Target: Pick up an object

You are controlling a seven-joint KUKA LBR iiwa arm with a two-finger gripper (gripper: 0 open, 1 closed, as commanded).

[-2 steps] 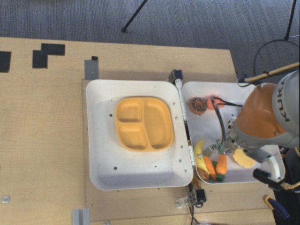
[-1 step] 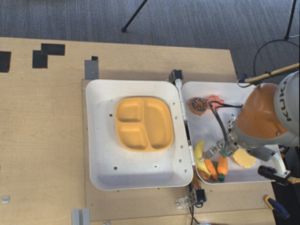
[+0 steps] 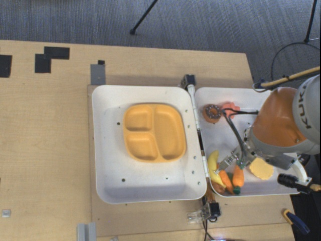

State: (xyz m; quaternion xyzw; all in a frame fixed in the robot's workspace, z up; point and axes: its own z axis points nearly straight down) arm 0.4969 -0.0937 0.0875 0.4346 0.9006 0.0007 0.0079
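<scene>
Judging the gripper [image 3: 234,160] poised low over crowded carrot [image 3: 238,176] and banana [image 3: 214,165], we cannot tell its fingers' state and expect a glancing, empty pinch against neighbours.

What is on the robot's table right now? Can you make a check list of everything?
Surface: wooden bench with two white bins, left bin and right bin.
Job's things: right bin has a banana, carrots, a doughnut, a pink piece and a yellow slice.
Clutter: yellow divided plate in the left bin.
Grippers: gripper low over the banana and carrots; grip cannot be judged.
Cables: black cable along the arm.
Surroundings: grey carpet, black tape marks on the bench.
</scene>
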